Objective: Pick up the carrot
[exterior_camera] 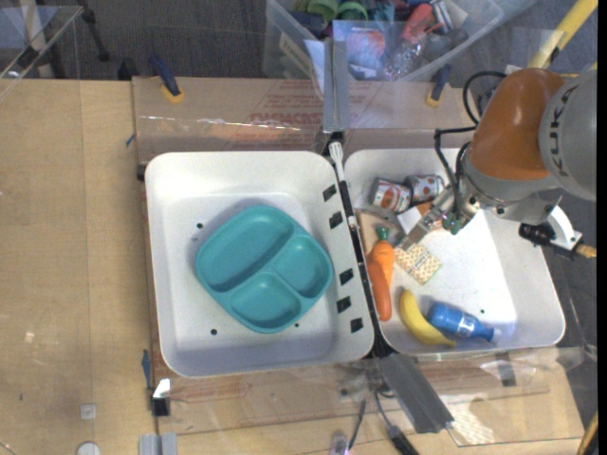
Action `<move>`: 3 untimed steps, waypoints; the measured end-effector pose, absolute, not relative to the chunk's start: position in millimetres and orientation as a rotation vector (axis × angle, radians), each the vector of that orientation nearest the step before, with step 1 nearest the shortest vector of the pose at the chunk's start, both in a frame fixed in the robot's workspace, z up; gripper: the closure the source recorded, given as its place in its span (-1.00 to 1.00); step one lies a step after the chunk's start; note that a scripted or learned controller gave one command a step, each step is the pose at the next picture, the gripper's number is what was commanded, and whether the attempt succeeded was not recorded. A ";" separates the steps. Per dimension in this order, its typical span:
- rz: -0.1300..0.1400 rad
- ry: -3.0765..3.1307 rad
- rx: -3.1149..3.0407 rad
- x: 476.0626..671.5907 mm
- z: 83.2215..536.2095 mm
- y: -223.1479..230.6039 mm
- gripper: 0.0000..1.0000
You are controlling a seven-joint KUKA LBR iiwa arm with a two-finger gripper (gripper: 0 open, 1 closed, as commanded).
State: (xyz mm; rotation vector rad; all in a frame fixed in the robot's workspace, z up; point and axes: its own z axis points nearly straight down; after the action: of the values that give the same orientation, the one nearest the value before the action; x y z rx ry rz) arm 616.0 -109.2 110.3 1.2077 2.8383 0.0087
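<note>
Nearest us, the banana (415,318) is lying just beside the carrot (381,275). Past the carrot, our gripper (425,224) is hovering over the cracker (417,263); we cannot tell its opening. We are risking grabbing the cracker or banana instead, everything crowding together.

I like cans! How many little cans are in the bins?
2. Both lie in the right bin, at its far side: one can nearer the divider, the other can right beside it, by the gripper. The arm may hide more.
</note>
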 end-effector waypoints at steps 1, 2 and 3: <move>0.017 2.889 1.183 666.3 109.8 -141.2 -1.00; 0.003 2.910 1.172 625.0 185.9 -50.7 -1.00; 0.002 3.001 0.930 583.6 184.9 -38.9 -1.00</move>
State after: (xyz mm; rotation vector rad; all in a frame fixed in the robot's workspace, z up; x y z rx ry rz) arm 583.6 -38.9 184.9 0.9296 3.0009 0.0015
